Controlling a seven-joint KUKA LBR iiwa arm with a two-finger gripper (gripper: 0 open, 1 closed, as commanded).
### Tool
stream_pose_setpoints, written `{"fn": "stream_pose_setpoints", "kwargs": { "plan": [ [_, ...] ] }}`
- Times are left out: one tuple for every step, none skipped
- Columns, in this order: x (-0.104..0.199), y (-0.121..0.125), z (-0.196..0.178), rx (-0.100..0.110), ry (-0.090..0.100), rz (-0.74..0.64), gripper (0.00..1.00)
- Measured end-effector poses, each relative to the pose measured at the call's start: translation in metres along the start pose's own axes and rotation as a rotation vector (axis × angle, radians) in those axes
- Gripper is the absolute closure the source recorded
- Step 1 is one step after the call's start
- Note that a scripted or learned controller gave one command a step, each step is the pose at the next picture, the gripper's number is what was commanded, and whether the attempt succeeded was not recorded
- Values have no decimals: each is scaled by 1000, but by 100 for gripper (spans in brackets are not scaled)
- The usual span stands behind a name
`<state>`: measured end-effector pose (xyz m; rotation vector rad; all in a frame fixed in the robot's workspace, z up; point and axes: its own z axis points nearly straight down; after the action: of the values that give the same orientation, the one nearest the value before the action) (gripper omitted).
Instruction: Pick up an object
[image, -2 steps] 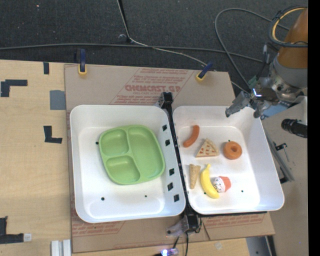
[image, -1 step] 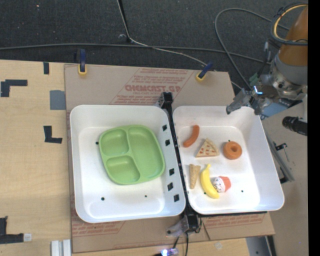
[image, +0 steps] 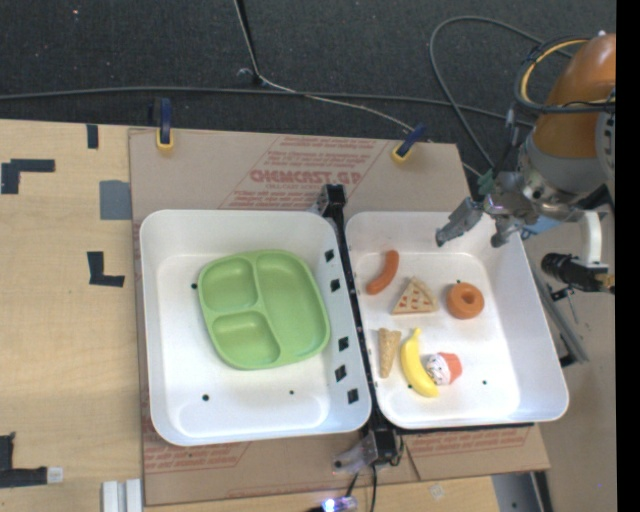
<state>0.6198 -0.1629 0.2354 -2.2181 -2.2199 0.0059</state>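
Observation:
The right bin (image: 520, 385) holds several toy foods: an orange sausage (image: 382, 271), a tan sandwich wedge (image: 413, 298), an orange donut (image: 464, 300), an ice-cream cone (image: 388, 351), a yellow banana (image: 418, 364) and a small red and white piece (image: 443, 367) against the banana. My gripper (image: 476, 226) hangs above the bin's far right corner, up and right of the sausage. Its two fingers stand apart with nothing between them.
The left bin (image: 170, 330) holds a green divided plate (image: 263, 307). A black divider (image: 342, 300) runs between the bins. Both bins rest on a cardboard sheet (image: 300, 175) clamped at the back. Cables cross the dark area behind.

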Motion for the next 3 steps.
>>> {"fn": "stream_pose_setpoints", "kwargs": {
  "plan": [
    [0,10,53,1,0,-2,0],
    [-1,6,118,3,0,0,0],
    [-1,8,103,-3,0,-2,100]
  ]
}}
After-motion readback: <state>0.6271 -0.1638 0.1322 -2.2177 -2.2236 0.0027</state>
